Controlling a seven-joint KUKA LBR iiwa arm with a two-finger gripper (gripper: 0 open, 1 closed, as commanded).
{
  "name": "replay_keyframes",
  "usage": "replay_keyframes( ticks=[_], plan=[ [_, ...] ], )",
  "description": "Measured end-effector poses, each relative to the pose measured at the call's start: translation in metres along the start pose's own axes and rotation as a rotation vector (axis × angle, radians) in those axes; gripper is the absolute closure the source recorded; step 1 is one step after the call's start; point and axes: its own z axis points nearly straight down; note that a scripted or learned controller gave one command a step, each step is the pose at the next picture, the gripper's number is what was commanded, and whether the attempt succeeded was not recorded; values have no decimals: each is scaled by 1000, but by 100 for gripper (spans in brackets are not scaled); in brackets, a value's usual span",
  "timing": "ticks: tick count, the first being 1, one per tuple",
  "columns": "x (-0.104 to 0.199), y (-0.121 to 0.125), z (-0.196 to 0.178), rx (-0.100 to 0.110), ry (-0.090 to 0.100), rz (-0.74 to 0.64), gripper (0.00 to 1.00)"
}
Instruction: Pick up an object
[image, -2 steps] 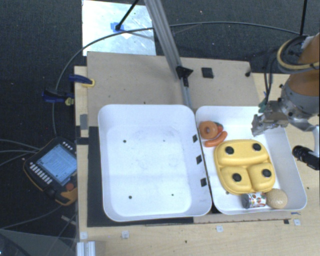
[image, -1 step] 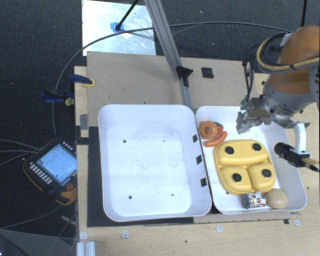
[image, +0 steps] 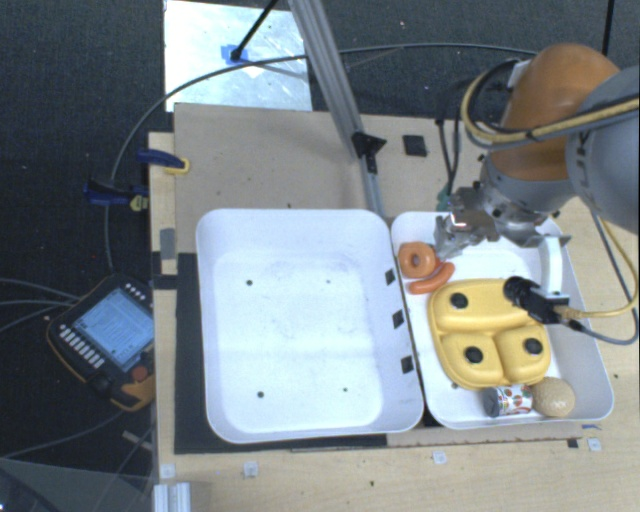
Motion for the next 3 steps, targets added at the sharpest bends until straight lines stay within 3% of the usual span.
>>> replay_keyframes(
  ticks=[2,3],
  plan=[
    [94,20,8,-1,0,0,100],
    [92,19,7,0,-1,4,0]
  ],
)
